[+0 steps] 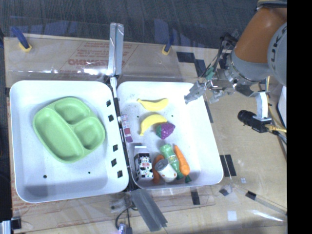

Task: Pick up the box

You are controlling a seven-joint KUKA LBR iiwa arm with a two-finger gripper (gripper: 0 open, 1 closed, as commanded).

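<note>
The small white carton box with dark cow-like patches (143,164) looks light and stiff, probably thin card or plastic that could dent or slip under a hard pinch. Its flat side faces seem the best hold, the tool closing across its narrow width from above. It is a short rectangular block with a pale top edge, and the printing is too small to read.

It lies in the right-hand shallow white bin (202,145), hard against the wall nearest the other bin and close to the near corner. Touching or just beside the box, on the side away from that wall, is a crowded heap: a white cup-like piece (166,172), a green toy vegetable (168,151) and an orange toy carrot (181,161). That leaves little free room for a finger there. Farther from the box sit a purple toy fruit (165,129) and two yellow toy bananas (152,122), one behind the other.

The tool (194,93) hovers over the bin's far rim, well apart from the box, with nothing in it; I cannot tell how far it is open. The second bin, beyond the wall, holds a green divided plate (69,128).
</note>
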